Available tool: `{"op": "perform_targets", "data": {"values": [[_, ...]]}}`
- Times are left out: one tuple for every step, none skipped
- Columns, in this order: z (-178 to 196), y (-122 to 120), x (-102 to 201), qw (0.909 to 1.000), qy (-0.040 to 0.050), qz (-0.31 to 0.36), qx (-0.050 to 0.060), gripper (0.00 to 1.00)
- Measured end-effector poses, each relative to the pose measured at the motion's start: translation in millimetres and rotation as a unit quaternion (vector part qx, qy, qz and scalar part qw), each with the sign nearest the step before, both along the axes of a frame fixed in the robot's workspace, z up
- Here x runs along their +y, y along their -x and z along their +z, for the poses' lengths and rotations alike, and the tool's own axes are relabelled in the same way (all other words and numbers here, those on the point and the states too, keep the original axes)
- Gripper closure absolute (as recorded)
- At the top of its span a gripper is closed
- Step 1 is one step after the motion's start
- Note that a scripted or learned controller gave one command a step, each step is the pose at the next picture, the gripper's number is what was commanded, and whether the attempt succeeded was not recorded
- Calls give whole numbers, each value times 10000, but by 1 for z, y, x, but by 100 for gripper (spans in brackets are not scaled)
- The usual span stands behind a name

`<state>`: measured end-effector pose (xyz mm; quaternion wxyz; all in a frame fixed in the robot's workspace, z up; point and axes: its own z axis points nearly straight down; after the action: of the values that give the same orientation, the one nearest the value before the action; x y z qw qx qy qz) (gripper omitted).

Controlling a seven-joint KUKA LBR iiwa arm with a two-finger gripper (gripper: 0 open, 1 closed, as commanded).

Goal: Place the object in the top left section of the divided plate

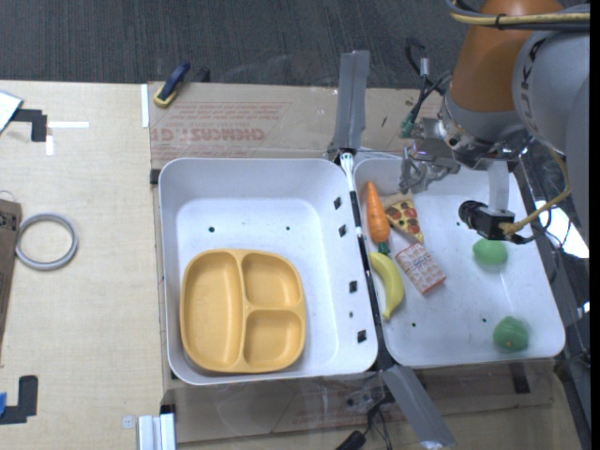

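- The pincer (pixel 415 178) hangs at the upper right of the frame, just above the pizza slice (pixel 404 216).
- How far open it is, I cannot tell.
- The divided plate (pixel 244 309) lies lower left.

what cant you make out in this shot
- Hand, camera view: its fingers are small and dark against the wiring, so open or shut is unclear.
- Pizza slice: top edge sits under the hand; contact unclear.
- Snack packet: print too small to read.
- Arm: cut off by the right edge.
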<state>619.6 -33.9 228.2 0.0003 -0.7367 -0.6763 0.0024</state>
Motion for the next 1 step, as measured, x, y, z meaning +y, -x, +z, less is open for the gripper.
{"op": "perform_targets", "data": {"values": [[-38,-5,28,9468,11,-3218,1,100]]}}
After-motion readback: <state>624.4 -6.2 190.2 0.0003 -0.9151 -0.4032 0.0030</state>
